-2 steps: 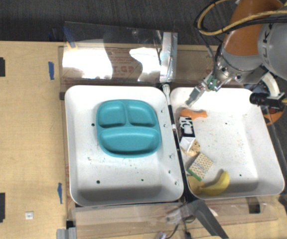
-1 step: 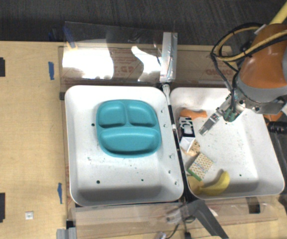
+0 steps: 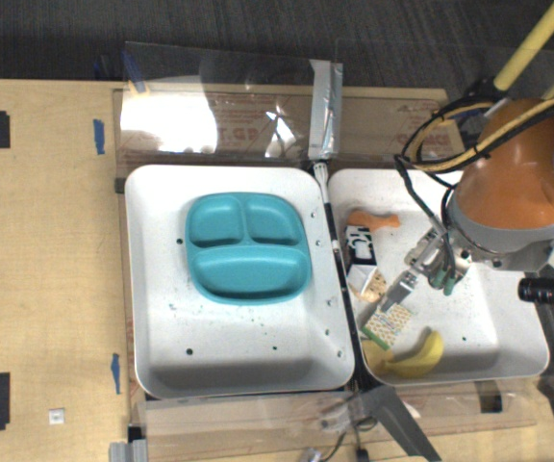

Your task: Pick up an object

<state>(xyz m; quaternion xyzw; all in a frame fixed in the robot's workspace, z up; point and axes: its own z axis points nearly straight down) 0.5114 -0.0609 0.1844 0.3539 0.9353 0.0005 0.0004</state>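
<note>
You've got nothing lifted yet: the grey two-finger gripper [image 3: 397, 292] hangs low in the right white bin [image 3: 508, 340], fingers apart w/ nothing between, just above the yellow banana [image 3: 419, 352] near its front-left corner.

No legible text anywhere (print on the small cards [image 3: 381, 308] too blurred).

The arm [image 3: 513, 176] runs off the frame's right edge; print on the small cards [image 3: 371, 287] is too small to read.
</note>
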